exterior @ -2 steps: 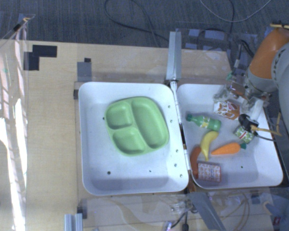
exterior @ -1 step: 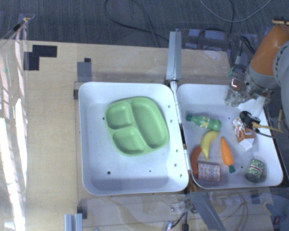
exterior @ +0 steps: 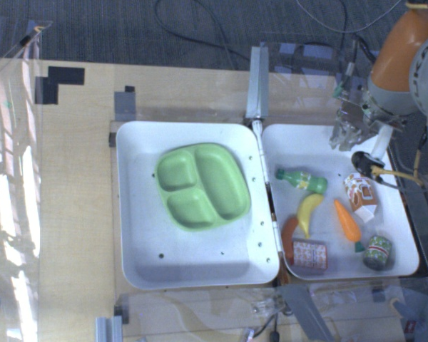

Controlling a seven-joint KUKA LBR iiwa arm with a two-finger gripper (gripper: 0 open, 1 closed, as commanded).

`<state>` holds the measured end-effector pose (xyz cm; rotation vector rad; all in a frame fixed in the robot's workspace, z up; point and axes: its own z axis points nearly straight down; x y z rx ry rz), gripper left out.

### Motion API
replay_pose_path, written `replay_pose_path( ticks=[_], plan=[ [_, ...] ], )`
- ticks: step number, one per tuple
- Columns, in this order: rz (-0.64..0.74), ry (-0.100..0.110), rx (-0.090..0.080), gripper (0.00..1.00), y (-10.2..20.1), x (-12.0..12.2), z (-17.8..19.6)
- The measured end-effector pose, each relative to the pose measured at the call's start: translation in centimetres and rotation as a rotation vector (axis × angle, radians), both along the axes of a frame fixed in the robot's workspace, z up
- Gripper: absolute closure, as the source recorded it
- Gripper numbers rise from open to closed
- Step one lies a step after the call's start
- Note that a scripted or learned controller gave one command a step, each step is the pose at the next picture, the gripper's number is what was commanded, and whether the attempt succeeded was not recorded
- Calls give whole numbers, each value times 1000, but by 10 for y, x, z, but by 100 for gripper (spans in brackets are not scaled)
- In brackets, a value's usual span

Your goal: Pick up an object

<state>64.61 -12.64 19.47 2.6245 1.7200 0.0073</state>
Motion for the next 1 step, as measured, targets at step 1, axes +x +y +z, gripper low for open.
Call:
replay_pose_path(
  ticks=[1],
  plan=[
    [-8, 3, -1, 100, 7, 24, -30]
  ],
)
